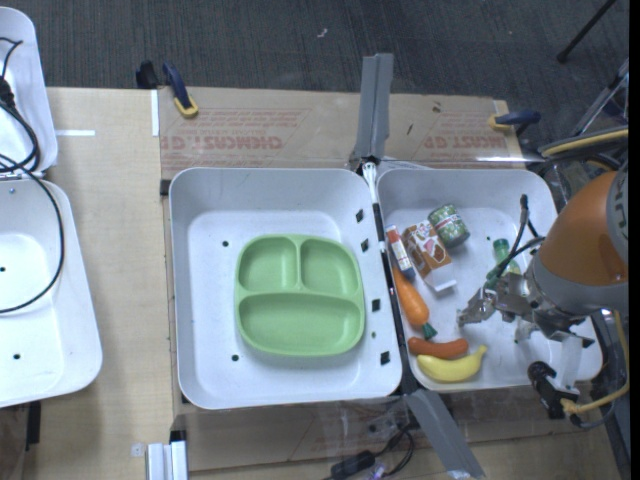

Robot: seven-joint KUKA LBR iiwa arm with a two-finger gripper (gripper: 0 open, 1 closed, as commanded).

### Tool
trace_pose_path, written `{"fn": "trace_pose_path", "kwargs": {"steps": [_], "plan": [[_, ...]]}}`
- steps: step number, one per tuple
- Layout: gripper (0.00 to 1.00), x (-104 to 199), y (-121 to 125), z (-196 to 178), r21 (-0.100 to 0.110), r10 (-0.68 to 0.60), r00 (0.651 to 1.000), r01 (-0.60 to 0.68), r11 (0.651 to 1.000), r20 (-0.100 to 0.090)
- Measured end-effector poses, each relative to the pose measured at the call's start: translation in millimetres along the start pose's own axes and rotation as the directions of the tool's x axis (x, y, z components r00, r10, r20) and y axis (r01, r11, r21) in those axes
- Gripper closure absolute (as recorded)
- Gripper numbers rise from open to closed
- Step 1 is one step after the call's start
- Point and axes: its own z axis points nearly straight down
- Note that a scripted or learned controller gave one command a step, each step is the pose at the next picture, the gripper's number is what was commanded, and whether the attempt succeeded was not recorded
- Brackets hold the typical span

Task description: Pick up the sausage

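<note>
Sausage [440, 347] lies in the right bin [470, 193], near its front edge, reddish and lengthwise left to right, resting just above the banana [452, 366] and touching or almost touching it; the tip of the carrot [410, 300] ends just at its left end. I judge these items to be scattered loosely as pick targets, crowded toward the bin's left wall. The gripper [490, 306] hangs over the same bin, to the right of the sausage and slightly farther back, close to it but apart from it. Whether the claw stands apart or together I cannot tell from this slant. Nothing appears between it. The green plate [299, 296] sits alone in the left bin [200, 268].
</note>
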Motion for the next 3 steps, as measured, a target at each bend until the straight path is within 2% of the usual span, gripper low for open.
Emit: {"fn": "trace_pose_path", "kwargs": {"steps": [1, 2, 3], "plan": [[0.00, 47, -14, 0, 0.000, -0.033, 0.999, 0.033, 0.999, 0.000], [0.00, 43, -12, 0, -0.001, -0.002, 1.000, 0.002, 1.000, 0.000], [0.00, 39, 59, -1, -0.002, 0.020, 1.000, -0.020, 1.000, 0.002]]}}
